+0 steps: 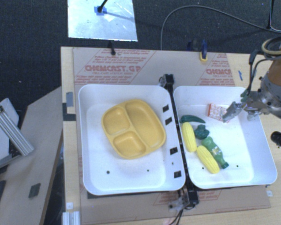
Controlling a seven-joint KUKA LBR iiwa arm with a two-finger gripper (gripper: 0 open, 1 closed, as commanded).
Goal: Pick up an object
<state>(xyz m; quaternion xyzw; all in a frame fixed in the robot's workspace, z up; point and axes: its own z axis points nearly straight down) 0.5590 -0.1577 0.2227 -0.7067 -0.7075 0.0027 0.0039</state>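
The right bin (258, 139) holds several small items. A red and white packet (215, 111) lies near its back wall. A dark green vegetable (192, 119), two yellow corn cobs (189, 136) (208, 159) and a green bottle (216, 151) lie along its left side. My gripper (238, 117) hangs over the back right of this bin, just right of the packet. Its fingers are spread open and I see nothing between them.
In the left bin (91, 125) lies a yellow divided plate (132, 128). A black hinge strip (174, 135) runs between the bins. A cable (187, 13) loops over the bench's back edge, and a shiny sheet (102, 13) lies beyond it.
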